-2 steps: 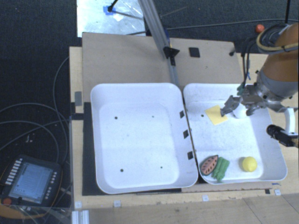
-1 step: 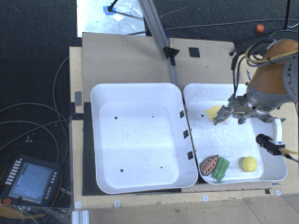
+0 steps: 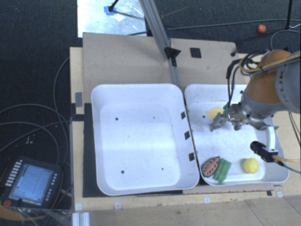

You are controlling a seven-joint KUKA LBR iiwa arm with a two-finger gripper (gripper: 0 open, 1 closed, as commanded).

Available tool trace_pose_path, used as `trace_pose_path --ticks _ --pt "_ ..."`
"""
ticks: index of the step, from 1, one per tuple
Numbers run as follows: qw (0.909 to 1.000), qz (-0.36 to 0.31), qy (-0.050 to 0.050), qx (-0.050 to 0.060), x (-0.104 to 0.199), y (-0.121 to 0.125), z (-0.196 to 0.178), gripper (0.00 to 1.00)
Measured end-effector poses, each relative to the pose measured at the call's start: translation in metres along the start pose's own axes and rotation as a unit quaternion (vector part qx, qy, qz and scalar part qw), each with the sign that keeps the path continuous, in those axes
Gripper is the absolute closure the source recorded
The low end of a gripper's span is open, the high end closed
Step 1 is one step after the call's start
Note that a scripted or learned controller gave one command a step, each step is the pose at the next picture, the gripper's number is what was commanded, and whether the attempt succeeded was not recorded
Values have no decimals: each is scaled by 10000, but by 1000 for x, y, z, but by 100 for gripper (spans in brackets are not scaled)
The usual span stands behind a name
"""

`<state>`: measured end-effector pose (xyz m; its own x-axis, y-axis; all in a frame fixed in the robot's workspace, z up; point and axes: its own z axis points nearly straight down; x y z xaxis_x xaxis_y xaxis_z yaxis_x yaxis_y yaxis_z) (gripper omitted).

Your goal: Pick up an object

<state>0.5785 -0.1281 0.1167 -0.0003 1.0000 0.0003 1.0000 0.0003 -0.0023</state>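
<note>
My gripper (image 3: 217, 123) hangs low over the middle of the right bin (image 3: 200, 94), on the arm that reaches in from the right. A pale yellow block (image 3: 214, 112) lies just up and left of the fingertips, close to them or touching. Near the bin's front edge rest a reddish-brown oval piece (image 3: 209, 165), a green piece (image 3: 222, 169) beside it, and a yellow ball-like fruit (image 3: 251, 165) further right.
The left bin (image 3: 99, 98) sits beside the right one, divided by a shared rim with black clips (image 3: 187, 135). A metal pole (image 3: 157, 25) slants up from the back of the bench. Cables run around the arm's wrist (image 3: 240, 67).
</note>
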Motion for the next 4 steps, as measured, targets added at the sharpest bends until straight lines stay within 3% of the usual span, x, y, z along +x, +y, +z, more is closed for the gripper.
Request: trace_pose_path --ticks 1,2,4 --pt "10000 1 -1 -13 0 0 31 0" --pt "10000 0 -4 -36 0 2 18 100" --pt "10000 -3 -6 -41 -3 7 -107 100"
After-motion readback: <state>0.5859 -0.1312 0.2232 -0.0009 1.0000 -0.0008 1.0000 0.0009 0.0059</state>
